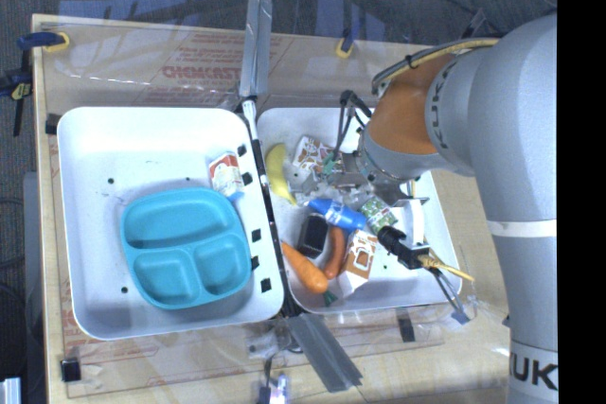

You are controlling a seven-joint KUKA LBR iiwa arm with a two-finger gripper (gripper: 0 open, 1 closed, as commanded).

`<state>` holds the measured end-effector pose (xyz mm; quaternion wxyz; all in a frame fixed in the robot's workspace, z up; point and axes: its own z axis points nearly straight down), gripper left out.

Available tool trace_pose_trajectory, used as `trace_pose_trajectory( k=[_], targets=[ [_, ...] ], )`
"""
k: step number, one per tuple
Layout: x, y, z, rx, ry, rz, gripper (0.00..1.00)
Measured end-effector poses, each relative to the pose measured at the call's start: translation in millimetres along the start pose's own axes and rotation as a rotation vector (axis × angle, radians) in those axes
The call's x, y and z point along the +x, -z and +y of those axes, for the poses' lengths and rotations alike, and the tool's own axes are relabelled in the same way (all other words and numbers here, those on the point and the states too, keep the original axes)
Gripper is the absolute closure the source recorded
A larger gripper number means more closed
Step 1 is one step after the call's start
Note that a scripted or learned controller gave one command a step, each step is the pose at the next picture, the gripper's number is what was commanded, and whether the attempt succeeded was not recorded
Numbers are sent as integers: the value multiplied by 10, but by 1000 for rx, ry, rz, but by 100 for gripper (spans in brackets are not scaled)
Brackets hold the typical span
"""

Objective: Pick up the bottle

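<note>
**Arm low over the right bin, bottle in the clutter**

The grey arm (pixel 473 109) leans in over the right bin (pixel 431 284). Its claw (pixel 365 194) sits down among the items, and I cannot tell how it stands. The bottle (pixel 336 213), blue with a green-labelled end, lies on its side just beside the claw, between a banana (pixel 276 173) and a carrot (pixel 305 270). The left bin (pixel 95 156) holds a blue divided tray (pixel 185 246).
</note>
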<state>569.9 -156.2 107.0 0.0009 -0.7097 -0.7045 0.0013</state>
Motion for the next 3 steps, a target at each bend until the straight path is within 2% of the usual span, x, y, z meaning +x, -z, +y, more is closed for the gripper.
trace_pose_trajectory(
  k=[1, 2, 3],
  targets=[
    [66, -160, -458, 1, 35, 1, 0],
    [49, -61, -456, 1, 40, -1, 100],
    [556, 1052, -353, -1, 14, 1, 100]
  ],
)
